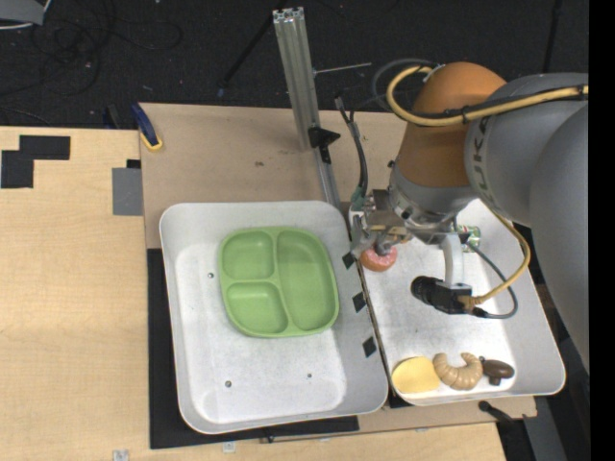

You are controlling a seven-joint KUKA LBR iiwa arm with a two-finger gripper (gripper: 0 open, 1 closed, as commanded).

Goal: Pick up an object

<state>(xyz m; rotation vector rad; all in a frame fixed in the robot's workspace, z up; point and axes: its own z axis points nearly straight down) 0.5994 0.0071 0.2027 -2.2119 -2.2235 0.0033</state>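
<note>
Gripper [378,241] stands over the right bin's [538,353] upper left corner, fingers closed on one small round pink object [381,260], glossy, doughnut-like. Near the same bin's front edge: one flat yellow disc [415,376], one tan ridged curled piece [459,370]. Left bin [192,373] holds one smooth green plate [279,281] with three compartments.

The two white bins [192,373] look like smooth plastic with a faint sheen, and the green divided plate [280,282] is smooth, matt plastic. The worktop [67,286] is pale, matt wood, while the upright post [297,75] is ribbed bare metal. The arm [538,171] wears a smooth grey shell with a glossy orange band [452,128].
</note>
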